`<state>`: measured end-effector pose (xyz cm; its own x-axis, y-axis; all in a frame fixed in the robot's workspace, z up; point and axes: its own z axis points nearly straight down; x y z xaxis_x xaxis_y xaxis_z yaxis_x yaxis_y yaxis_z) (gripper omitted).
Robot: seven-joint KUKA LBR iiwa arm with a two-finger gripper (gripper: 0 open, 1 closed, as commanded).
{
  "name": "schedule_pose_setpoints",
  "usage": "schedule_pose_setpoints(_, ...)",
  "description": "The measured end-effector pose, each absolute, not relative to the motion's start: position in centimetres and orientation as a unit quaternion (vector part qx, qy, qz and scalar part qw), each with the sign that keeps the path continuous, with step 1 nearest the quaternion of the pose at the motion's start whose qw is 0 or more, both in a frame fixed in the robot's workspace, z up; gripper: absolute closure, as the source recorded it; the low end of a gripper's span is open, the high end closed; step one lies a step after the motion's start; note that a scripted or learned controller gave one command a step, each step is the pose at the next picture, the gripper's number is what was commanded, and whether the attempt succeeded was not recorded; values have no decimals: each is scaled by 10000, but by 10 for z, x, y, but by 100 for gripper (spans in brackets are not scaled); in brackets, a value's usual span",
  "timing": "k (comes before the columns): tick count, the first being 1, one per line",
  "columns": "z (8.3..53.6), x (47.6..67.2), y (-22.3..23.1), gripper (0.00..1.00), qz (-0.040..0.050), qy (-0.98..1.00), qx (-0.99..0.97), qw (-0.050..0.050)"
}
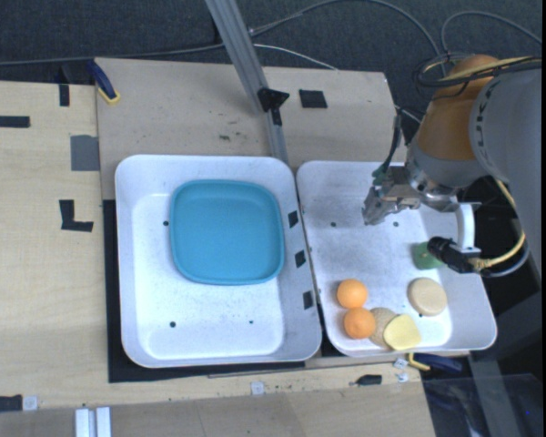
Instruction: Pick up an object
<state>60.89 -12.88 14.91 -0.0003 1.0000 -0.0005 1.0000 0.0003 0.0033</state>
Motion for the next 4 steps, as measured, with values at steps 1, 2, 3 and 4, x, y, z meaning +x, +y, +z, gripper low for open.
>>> schedule_pose_setpoints(1, 203, 604, -120, 100, 13, 7075, 7067, 14)
schedule_pose_setpoints(2, 265, 603, -125, 100, 15, 7071, 7071, 20)
schedule_pose_setpoints(3, 268, 586, -79, 100, 3, 7084, 7058, -2)
schedule_pose_setpoints(4, 254, 564, -40, 100, -5, 7081, 7061, -8)
